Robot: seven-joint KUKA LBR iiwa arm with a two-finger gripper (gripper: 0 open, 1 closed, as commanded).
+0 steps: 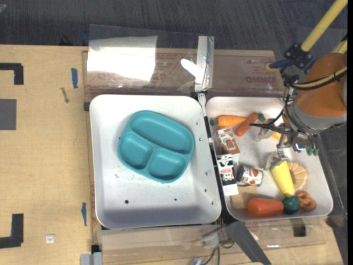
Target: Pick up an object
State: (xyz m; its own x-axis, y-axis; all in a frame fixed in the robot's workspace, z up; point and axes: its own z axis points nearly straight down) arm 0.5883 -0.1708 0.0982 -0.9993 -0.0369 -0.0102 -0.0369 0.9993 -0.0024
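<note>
My gripper [279, 158] hangs low in the right bin [325, 187], reaching in from the grey and orange arm at the right edge. Its tip is at the upper end of a yellow corn-like piece [283, 180], which lies on a tan round biscuit [298, 173]; whether they touch is unclear. Two orange carrots [238, 122] lie at the bin's back. Along the bin's left wall are a brown box [228, 142], a cow-patterned box [226, 170] and a red-and-white can [252, 176]. At the front lie a red-orange vegetable [264, 206], a green piece [291, 204] and an orange ring [306, 202].
The left bin [105, 181] holds a teal divided plate [156, 145]. A clear plastic sheet [143, 65] stands behind both bins. Cables and a yellow rod [325, 18] hang above the arm at the upper right. Brown bench [38, 164] extends to the left.
</note>
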